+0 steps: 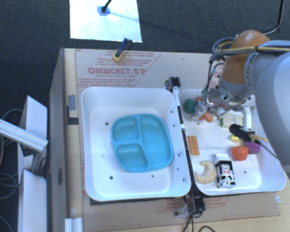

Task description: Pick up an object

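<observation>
My gripper [202, 109] is low in the far left corner of the right bin [268, 178], under the grey arm and its orange band. Just left of it lies a green toy [190, 106], and a small orange piece [208, 117] lies right below it. A pale checked block [232, 120] sits to its right. Nearer the front are a croissant [206, 172], a cow-patterned carton [225, 173], a red-orange pepper [240, 152], a purple piece [254, 146], a yellow piece [237, 138] and a flat orange cracker [193, 145].
The left bin [99, 178] holds a blue divided plate [141, 142]. A black-and-white bar [180, 115] runs along the rim between the two bins. A yellow-and-black tool [121, 50] lies on the cardboard behind the bins.
</observation>
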Controlling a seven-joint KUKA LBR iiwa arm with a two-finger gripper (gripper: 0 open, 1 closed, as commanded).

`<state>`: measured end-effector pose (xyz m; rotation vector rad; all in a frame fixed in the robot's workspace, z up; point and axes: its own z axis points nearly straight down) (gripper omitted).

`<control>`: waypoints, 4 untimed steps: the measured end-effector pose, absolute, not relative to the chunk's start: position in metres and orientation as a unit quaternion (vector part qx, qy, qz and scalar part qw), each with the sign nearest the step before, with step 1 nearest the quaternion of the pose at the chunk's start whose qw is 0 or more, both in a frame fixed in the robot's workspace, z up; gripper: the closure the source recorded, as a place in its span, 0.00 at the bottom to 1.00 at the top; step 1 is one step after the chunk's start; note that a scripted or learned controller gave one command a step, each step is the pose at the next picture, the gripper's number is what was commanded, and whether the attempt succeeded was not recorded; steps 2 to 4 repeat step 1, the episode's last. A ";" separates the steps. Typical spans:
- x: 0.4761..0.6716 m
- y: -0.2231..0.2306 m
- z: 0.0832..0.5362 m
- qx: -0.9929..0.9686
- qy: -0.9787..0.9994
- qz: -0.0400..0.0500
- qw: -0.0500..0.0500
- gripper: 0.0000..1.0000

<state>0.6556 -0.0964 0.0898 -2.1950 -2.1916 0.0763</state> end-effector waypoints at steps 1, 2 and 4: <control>0.623 -0.026 0.188 -0.706 -0.709 -0.002 -0.001 1.00; 0.623 -0.026 0.188 -0.706 -0.709 -0.002 -0.001 1.00; 0.623 -0.026 0.188 -0.706 -0.709 -0.002 -0.001 1.00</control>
